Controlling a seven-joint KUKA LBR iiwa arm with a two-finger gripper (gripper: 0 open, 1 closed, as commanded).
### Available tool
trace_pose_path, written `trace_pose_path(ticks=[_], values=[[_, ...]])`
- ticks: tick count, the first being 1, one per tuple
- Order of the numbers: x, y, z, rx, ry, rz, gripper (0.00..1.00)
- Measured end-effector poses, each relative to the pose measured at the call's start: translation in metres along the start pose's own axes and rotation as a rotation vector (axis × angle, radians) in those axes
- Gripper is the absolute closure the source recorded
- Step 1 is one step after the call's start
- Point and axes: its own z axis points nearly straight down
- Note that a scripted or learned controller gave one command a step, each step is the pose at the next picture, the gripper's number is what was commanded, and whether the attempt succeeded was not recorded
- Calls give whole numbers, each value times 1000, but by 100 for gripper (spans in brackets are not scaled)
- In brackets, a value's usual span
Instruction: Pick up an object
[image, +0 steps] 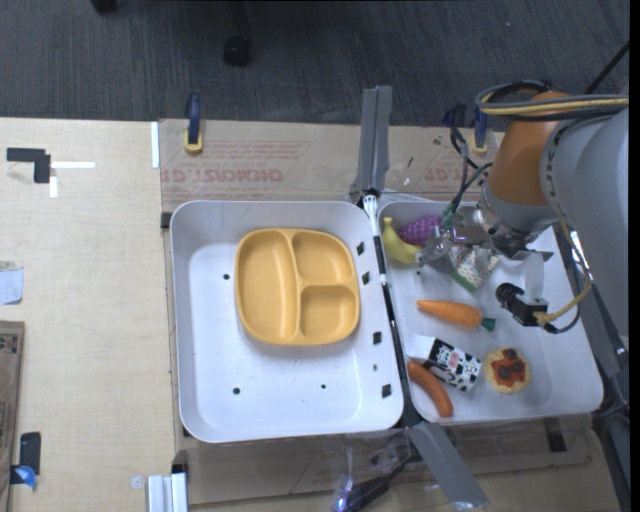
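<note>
Nearest the camera, along the front wall of the right-hand shallow white bin (560, 405), lies a reddish-orange toy sausage (431, 388), set at a slant close to the divider between the bins. Just beside it sits a small black-and-white cow-patterned block (454, 364), and a little to its right a round toy pizza slice with a red topping (508, 371), near the front right corner. There is bare white floor between these and the next row back.

Further in, an orange toy carrot with a green stub (452, 313) lies crosswise in the middle of the bin, apart from everything else.

To the left, the left-hand shallow white bin (200, 400) carries a yellow three-compartment plastic plate (296, 285) towards its back, leaving wide open floor along its front and left side.

At the back of the right bin my gripper (455, 245) hangs low, above a pale speckled packet (470, 268); I cannot tell how far it is open. Just to its left are a yellow toy banana (398, 245) by the divider and a purple toy grape bunch (421, 228).

My grey arm with the orange band (520, 165) reaches in from the right, bent down over the back corner, cables looping round it. The pale wooden desk (80, 300) stretches left.
</note>
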Motion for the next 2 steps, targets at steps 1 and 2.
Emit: trace_pose_path(ticks=[1,2], values=[[-1,0,-10,1,-1,-3,100],[64,27,-92,18,3,39,100]])
